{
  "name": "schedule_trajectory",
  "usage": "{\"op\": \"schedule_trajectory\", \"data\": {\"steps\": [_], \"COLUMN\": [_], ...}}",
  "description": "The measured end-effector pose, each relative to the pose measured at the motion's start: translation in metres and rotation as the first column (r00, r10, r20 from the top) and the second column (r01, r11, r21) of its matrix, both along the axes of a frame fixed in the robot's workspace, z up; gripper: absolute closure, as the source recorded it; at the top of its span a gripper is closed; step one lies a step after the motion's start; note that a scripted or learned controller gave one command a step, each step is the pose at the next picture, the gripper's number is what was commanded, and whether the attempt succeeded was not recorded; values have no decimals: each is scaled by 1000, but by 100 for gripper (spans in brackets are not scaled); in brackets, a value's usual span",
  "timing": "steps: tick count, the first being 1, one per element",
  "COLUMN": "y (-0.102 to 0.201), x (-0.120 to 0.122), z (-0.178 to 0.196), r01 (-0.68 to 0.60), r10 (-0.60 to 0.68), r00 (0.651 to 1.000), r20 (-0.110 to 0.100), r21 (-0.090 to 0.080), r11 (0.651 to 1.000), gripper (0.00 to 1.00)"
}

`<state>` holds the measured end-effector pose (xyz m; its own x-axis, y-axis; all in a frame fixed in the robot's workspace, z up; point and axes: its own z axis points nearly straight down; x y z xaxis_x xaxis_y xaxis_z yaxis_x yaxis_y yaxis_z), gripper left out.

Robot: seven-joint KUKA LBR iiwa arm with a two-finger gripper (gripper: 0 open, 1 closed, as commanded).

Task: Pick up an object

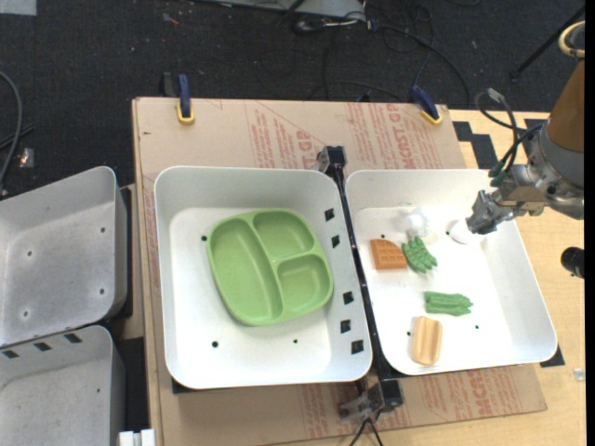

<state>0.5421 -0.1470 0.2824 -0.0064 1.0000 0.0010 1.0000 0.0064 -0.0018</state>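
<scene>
The gripper [481, 217] hovers over the right bin [521, 277], just beside a small white object [458, 233]; whether its jaws stand wide or narrow cannot be told; the approach seems under way; next comes a descent onto that object.

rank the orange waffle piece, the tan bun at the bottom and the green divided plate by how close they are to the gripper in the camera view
Gripper is at the right bin's upper right.
1. orange waffle piece, right bin, left of middle
2. tan bun, right bin, bottom edge
3. green divided plate, left bin, farthest
</scene>
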Motion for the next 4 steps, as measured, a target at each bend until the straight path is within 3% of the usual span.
{"op": "schedule_trajectory", "data": {"steps": [1, 3, 4], "y": [52, 152, 205], "x": [5, 8, 23], "z": [2, -32, -42], "r01": [0, 0, -1], "r10": [0, 0, 1], "r00": [1000, 1000, 1000], "r20": [1, 0, 2], "r21": [-1, 0, 0], "r11": [1000, 1000, 1000], "gripper": [100, 100, 100]}}
